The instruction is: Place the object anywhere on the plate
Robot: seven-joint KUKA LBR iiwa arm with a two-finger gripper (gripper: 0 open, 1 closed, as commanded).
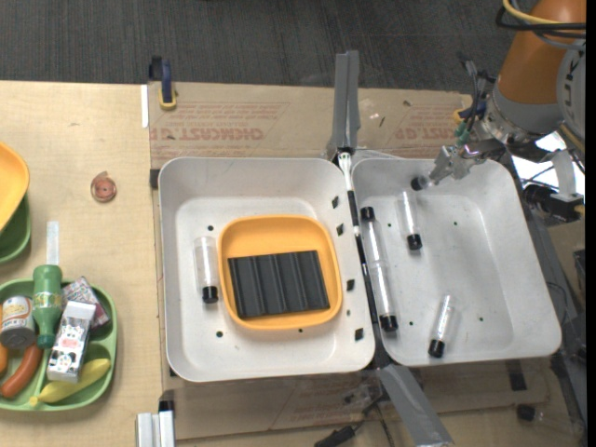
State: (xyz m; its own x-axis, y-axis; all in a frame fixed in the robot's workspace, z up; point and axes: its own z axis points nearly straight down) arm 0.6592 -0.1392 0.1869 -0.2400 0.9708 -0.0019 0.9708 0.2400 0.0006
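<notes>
Though cluttered, wooden bench (74,138)

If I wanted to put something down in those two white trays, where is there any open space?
The right bin has the most room: a bare floor between the upper tube, the tube along its left wall and the lower tube. The left bin is crowded: the orange plate, carrying a black ridged block, covers its middle, with another tube squeezed alongside.

Tool (445,168) fingers too small to tell; arm (545,40) cut off at right edge.
</notes>
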